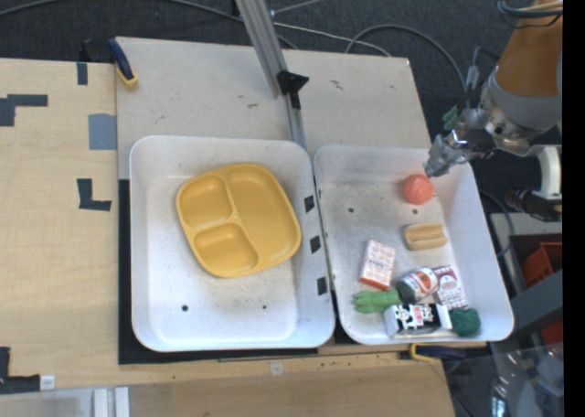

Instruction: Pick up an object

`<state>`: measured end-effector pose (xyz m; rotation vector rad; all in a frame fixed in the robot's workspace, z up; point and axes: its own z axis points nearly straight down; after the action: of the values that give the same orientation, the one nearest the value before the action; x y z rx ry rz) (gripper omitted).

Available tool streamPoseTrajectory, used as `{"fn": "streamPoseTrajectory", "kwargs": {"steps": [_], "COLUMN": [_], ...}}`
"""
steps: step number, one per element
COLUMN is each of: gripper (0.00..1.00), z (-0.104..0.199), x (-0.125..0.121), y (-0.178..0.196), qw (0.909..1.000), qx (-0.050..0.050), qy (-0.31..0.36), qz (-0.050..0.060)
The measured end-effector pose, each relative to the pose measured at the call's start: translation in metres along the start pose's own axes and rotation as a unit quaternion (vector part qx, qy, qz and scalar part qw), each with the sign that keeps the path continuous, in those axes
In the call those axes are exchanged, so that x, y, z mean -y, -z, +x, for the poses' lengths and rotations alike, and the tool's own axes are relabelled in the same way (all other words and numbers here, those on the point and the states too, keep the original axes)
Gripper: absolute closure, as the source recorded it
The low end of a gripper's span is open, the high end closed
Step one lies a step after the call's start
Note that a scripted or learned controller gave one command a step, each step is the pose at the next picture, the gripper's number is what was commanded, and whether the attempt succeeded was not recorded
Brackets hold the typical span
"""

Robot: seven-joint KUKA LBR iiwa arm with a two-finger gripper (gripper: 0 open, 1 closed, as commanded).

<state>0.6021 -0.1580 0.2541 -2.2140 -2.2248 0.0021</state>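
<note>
The right bin point(343, 223) holds several small items: an orange-red ball point(418, 189), a tan bread-like block point(425, 236), a red and white carton point(377, 265), a can point(422, 283), a green toy point(373, 301), a black and white packet point(417, 317) and a dark green lump point(465, 320). My gripper point(437, 161) hangs over the bin's far right edge, just up and right of the ball, with nothing seen in it. Its tips are too dark and small to read.
The left bin point(155, 296) carries a yellow divided plate point(239, 219). A slanted metal pole point(259, 17) rises behind the bins. Cables run across the dark floor at the back, and a blue and yellow clamp point(122, 62) sits at the bench's far left corner.
</note>
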Motion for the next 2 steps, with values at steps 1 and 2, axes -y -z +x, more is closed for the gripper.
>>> {"fn": "streamPoseTrajectory", "kwargs": {"steps": [1,2], "gripper": [1.0,1.0], "z": [0.061,0.116], "x": [0.009,0.022], "y": [-0.011,-0.025], "qw": [1.0,1.0], "qx": [0.0,0.0], "qy": [0.001,0.001], "qz": [0.0,0.0]}}
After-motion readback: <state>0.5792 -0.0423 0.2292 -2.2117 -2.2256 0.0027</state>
